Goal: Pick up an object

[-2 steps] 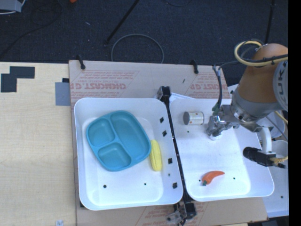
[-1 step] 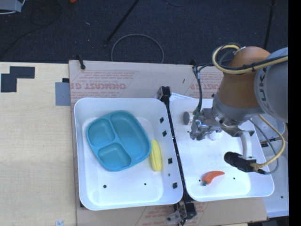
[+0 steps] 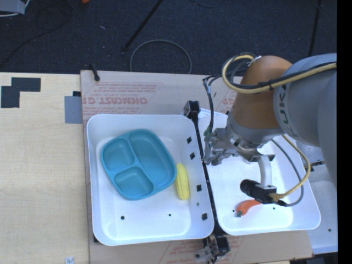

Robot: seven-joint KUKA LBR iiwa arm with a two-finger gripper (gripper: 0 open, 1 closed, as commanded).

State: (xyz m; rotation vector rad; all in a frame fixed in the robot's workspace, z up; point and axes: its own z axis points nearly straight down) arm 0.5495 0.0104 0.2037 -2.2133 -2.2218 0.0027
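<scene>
An orange carrot-shaped toy [image 3: 247, 206] lies in the right bin [image 3: 297, 216] near its front wall. A yellow corn-like piece [image 3: 182, 181] lies in the left bin [image 3: 137, 224], against the right side of a blue divided plate [image 3: 137, 163]. My gripper [image 3: 221, 150] hangs low over the left part of the right bin, close to the divider between the bins and mostly covered by the wrist. It is behind and left of the orange toy, apart from it. A black fitting [image 3: 256, 190] on the arm sits just above the toy.
The grey arm with its orange band [image 3: 258, 84] covers the back of the right bin. Cables [image 3: 297, 180] loop from the wrist over that bin. Bare wooden bench [image 3: 38, 169] lies left of the bins.
</scene>
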